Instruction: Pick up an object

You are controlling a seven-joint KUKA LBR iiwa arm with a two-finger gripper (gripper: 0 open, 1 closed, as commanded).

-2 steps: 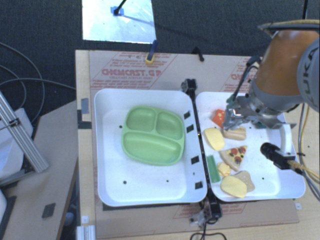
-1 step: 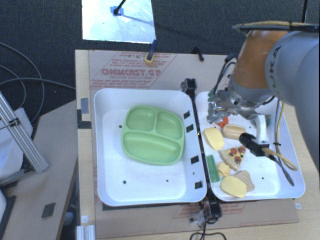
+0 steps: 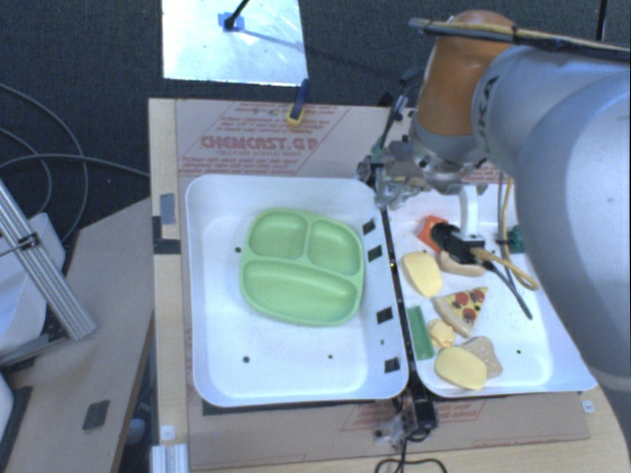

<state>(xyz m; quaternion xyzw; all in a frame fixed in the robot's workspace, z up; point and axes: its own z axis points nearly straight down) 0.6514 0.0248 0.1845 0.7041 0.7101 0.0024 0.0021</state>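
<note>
- While the task stands at the approach step, with nothing seen in the grasp, the left bin (image 3: pixel 212 363) bears one green plate (image 3: pixel 301 266), lying flat near its middle; broad and low-rimmed, it looks to me a poor candidate for a pinch.
- At the wall between the bins, near its far end, hangs the gripper (image 3: pixel 392 187); whether it is open or closed I cannot tell; it sits above the bin edge, not over any piece.
- Just right of that wall, in the right bin (image 3: pixel 537 348), lie the likelier targets: a green strip (image 3: pixel 421 331) hard against the wall; a yellow wedge (image 3: pixel 424 274) beyond it; an orange piece (image 3: pixel 432 231) nearest the gripper.
- Further right come a yellow round (image 3: pixel 460 367) at the near end, touching a tan slice (image 3: pixel 485 351); a pizza slice (image 3: pixel 463 306) lies between the wedge and these.
- My judgement of the next move: shift right off the wall, centre over one piece, then descend; the wedge or the pizza slice has some bare floor around it.
- What stands in the way: the wall crowds the strip; the round and tan slice touch, so a grasp there may catch both; the arm (image 3: pixel 562 136) hides the bin's far right corner.
</note>
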